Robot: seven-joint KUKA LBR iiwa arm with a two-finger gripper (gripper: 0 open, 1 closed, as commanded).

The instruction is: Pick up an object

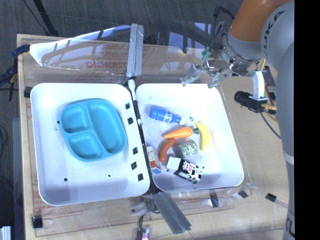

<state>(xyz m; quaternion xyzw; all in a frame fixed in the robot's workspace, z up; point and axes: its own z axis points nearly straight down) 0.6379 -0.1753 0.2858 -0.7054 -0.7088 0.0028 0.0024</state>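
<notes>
Black-and-white cow-patterned block (191, 170) is lying in the right white bin (227, 134) beside an orange carrot (178, 133); nothing is being lifted yet, while the gripper (203, 78) is hovering above the bin's far rim, fingers spread.

We see a thick arm (280, 29) of smooth light-grey casing, rounded like a tube, with a broad orange band (255, 9) wrapped round it above the wrist. Below the band sits a darker grey metal collar (245, 46), and from it the pincer (201, 79) spreads two pale, silvery metal fingers (190, 76) amid small brackets and thin dark cables. Beside the wrist we make out a white upright bracket (258, 84) and a black cylindrical fitting (247, 100) with a cable trailing from it.
</notes>
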